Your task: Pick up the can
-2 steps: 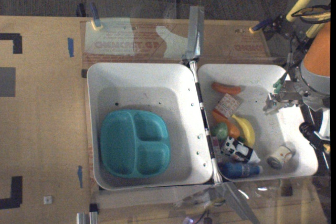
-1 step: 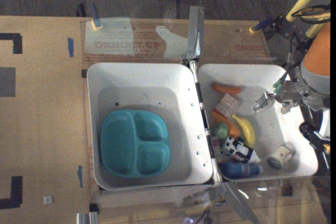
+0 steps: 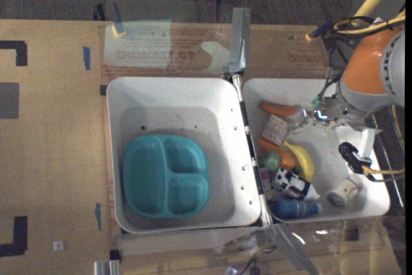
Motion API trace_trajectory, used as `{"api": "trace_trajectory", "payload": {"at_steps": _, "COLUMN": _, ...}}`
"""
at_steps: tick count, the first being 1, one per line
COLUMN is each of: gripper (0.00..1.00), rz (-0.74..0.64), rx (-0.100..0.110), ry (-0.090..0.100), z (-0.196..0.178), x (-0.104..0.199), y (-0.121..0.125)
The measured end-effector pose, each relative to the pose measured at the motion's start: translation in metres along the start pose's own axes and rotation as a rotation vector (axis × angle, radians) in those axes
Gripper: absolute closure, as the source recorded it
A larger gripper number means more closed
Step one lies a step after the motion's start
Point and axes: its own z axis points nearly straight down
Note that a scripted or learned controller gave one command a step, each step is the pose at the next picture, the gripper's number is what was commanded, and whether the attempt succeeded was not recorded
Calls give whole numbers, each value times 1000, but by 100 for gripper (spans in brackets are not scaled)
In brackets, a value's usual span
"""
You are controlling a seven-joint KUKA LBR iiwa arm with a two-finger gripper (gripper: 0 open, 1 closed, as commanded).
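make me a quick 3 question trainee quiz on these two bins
1. True or false: the teal plastic divided tray lies in the right white bin.
2. Which touches the yellow banana? A) the small white can B) the black and white patterned box
3. Fill in: the blue bottle lies along the right bin's ___ wall.

Key: 1 false, it lies in the left white bin. 2 B. 3 near.

Two white bins: the left bin (image 3: 122,100) and the right bin (image 3: 380,199). One teal divided tray (image 3: 165,175) lies in the left. In the right: one banana (image 3: 302,160), one carrot (image 3: 278,109), one blue bottle (image 3: 293,208) at six o'clock, one can (image 3: 344,192) at five o'clock, one black-and-white box (image 3: 292,182).
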Motion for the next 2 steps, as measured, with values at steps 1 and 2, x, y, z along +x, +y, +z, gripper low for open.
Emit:
{"api": "trace_trajectory", "payload": {"at_steps": 1, "gripper": 0, "rz": 248, "rx": 12, "ry": 9, "z": 1, "x": -27, "y": 63}}
{"api": "trace_trajectory", "payload": {"at_steps": 2, "gripper": 0, "rz": -36, "rx": 5, "ry": 8, "z": 0, "x": -37, "y": 23}}
